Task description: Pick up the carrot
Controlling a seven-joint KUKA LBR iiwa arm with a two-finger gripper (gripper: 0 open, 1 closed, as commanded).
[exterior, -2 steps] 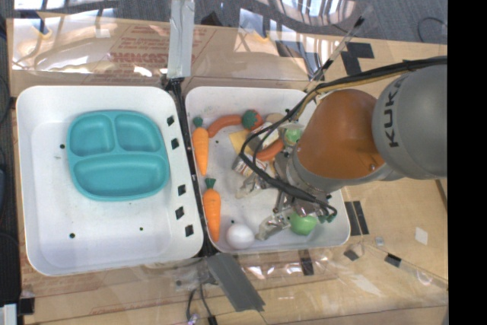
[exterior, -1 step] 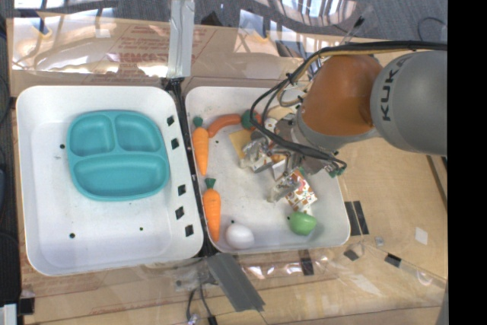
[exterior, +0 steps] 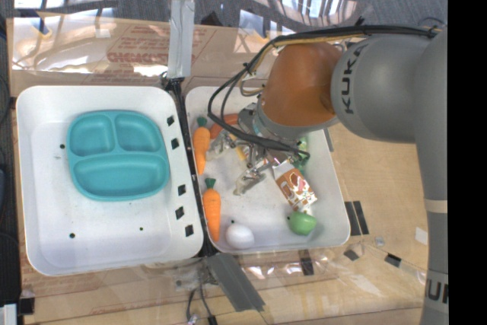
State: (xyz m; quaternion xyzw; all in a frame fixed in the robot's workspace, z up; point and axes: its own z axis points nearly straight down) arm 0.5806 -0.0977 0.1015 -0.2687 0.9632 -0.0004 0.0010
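Two carrots lie along the left wall of the right bin (exterior: 335, 186). The upper carrot (exterior: 201, 150) points toward the near side, and the lower carrot (exterior: 211, 212) sits just below it with its green top facing away. My gripper (exterior: 253, 170) hangs low over the middle of the right bin, a short way right of both carrots and touching neither. The orange band and wrist (exterior: 300, 87) cover the bin's far part. Nothing shows in the gripper.
A white egg (exterior: 240, 235), a green fruit (exterior: 302, 223) and a printed snack packet (exterior: 297, 191) lie in the right bin's near half. An orange item (exterior: 229, 119) peeks out by the wrist. A teal divided plate (exterior: 118, 154) rests in the left bin (exterior: 38, 224).
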